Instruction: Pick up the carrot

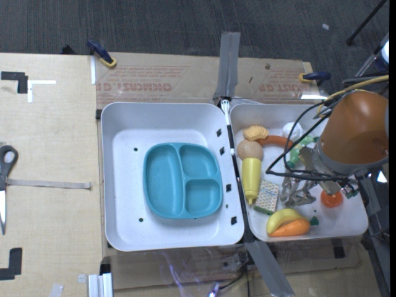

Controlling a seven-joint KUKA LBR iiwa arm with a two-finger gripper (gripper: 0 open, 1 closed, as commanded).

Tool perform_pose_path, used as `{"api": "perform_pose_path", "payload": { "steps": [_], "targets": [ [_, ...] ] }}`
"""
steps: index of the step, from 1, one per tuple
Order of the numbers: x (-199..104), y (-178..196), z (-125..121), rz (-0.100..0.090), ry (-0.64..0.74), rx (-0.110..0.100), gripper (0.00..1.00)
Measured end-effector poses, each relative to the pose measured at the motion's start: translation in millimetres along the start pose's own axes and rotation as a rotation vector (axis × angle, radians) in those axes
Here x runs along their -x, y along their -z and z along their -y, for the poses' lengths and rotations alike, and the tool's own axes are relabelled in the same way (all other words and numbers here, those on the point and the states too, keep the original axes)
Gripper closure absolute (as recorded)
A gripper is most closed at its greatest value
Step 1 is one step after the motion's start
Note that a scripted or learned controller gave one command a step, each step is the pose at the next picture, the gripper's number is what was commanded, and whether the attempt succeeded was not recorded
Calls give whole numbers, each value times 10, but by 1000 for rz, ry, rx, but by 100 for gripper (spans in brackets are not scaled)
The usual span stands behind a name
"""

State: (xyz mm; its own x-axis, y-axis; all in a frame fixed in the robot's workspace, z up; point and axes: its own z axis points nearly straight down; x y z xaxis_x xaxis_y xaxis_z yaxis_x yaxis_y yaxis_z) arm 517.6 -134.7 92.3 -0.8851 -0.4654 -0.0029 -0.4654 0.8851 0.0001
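Gripper (297,193) hangs low over the middle of the right bin (346,231), under the arm's orange band (362,125). Its metal tip is tangled with dark cables in the picture, so whether it is spread or closed cannot be told, and nothing can be seen clamped in it.

The carrot (291,228) lies flat near the bin's front wall, at about 6 o'clock from the gripper and apart from it. It is orange, with its length running across the bin. A yellow banana (281,218) lies against the carrot's upper edge, between carrot and gripper.

Both white bins sit on a sheet of brown cardboard (154,79) laid over a pale wooden bench (43,166). Dark carpet (154,11) fills the 12 o'clock side of the view. A grey tape strip (229,60) runs along the seam between the bins.

At 9 o'clock from the gripper, a patterned square piece (268,195) lies just beside it. A yellow corn cob (250,177) lies by the bin's left wall, with a tan ball (250,150) and a bread-like piece (255,132) above it. A thin orange-red stick (276,140) lies at 11 o'clock. A small red-orange piece (331,198) sits at 3 o'clock.

The left bin (108,166) holds a blue divided plate (184,180). Scissors (5,166) lie at the bench's far 9 o'clock edge. Blue-and-yellow clamps (101,52) grip the cardboard's back edge.
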Motion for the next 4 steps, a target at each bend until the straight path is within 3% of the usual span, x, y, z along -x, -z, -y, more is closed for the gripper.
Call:
{"api": "perform_pose_path", "payload": {
  "steps": [1,2,3,4],
  "targets": [
    [18,15,12,6,0,-5,0],
    [974,1006,-433,4,-23,-2,0],
    [893,852,238,2,-29,-2,0],
    [627,452,1063,3,-77,-3,0]
  ]
}}
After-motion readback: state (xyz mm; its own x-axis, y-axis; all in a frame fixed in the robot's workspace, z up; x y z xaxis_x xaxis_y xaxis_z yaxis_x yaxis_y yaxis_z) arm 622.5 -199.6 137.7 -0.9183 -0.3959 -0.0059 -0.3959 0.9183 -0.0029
